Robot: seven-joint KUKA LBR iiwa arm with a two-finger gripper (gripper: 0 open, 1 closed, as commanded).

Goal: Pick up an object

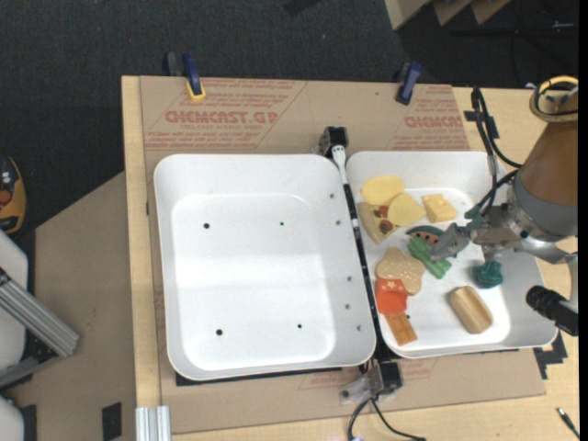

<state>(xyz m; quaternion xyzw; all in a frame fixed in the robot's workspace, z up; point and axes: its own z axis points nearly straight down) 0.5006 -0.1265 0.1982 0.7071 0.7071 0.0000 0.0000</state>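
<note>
The jaws (452,238) sit low in the right bin (459,165), over the green piece (430,251); whether they are apart or together I cannot tell. At their 12 o'clock lie the yellow cheese wedge (439,207) and yellow lumps (390,200). At 8 o'clock are the tan cookie (399,268), the red piece (390,294) and the orange block (401,327). At 4 o'clock lies the teal piece (488,275), at 5 o'clock the bread roll (469,309). The left bin (257,255) sits at 9 o'clock on the table (147,246).
</note>
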